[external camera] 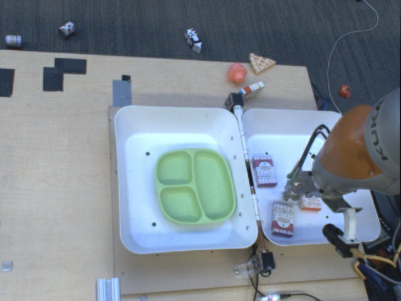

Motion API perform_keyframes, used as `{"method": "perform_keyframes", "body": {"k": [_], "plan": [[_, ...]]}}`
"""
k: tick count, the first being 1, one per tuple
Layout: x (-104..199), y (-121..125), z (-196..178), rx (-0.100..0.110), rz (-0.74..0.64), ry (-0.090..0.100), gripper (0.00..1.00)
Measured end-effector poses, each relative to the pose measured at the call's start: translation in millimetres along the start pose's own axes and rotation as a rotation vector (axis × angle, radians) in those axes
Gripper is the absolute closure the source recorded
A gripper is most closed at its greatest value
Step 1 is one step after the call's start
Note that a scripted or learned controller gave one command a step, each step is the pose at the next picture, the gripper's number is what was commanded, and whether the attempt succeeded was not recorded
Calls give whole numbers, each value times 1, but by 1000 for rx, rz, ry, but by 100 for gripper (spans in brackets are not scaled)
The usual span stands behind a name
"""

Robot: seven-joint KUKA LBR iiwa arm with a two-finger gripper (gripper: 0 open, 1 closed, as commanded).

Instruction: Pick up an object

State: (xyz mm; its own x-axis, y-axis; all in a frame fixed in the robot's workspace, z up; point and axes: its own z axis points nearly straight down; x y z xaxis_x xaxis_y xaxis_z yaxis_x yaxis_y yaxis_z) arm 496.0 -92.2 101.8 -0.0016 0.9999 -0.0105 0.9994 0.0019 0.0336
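In the right bin (276, 127) lie two small red boxes: one (264, 171) near the bin's left wall and another (282, 219) near its front edge. A small orange and white item (311, 203) lies just right of them, partly under the arm. My gripper (293, 192) hangs low over the bin between the two red boxes and the orange item, with the grey and orange wrist above it. Nothing can be seen between its fingers.
The left bin (135, 168) holds a green divided plate (195, 186). Behind the bins, on the bench, lie a red ball (237, 73), a pizza-slice toy (262, 62) and a marker (253, 89). A black cable loops beside the wrist.
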Motion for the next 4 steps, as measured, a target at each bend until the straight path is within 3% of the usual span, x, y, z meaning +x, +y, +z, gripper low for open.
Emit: {"method": "perform_keyframes", "body": {"k": [1,2,3,4], "plan": [[0,0,0,1,-1,0,0],[1,2,-10,-3,-2,0,100],[1,2,-10,-3,-2,1,0],[3,-7,14,25,2,9,0]]}}
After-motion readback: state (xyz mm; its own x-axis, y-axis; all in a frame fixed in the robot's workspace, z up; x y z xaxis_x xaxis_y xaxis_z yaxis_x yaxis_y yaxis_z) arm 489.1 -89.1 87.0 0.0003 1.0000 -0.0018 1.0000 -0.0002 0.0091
